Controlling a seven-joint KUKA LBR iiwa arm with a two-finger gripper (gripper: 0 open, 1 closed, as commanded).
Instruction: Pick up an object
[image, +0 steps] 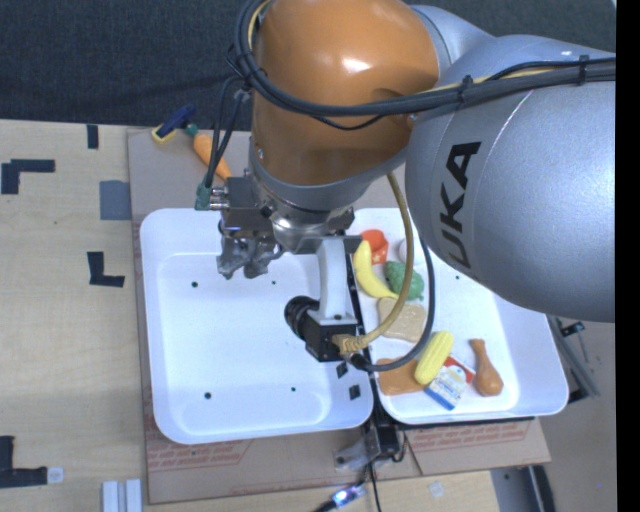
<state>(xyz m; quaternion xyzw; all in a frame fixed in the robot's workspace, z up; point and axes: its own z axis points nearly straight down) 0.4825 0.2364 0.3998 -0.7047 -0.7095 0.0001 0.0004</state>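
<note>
Counting two white bins (165, 300), one banana (370, 275)

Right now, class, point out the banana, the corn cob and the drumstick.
banana (371, 275): camera view, middle of its curved yellow body.
corn cob (434, 357): camera view, middle of its yellow kernels.
drumstick (486, 375): camera view, its thick brown end.

Two bins sit side by side on the bench. The arm (480, 150) reaches in from the right, its gripper (245, 255) over the left bin (200, 330). In the right bin (530, 370) lie a banana (368, 275), a corn cob (435, 357) nearer the front, and a drumstick (485, 368) right of the cob.
</note>
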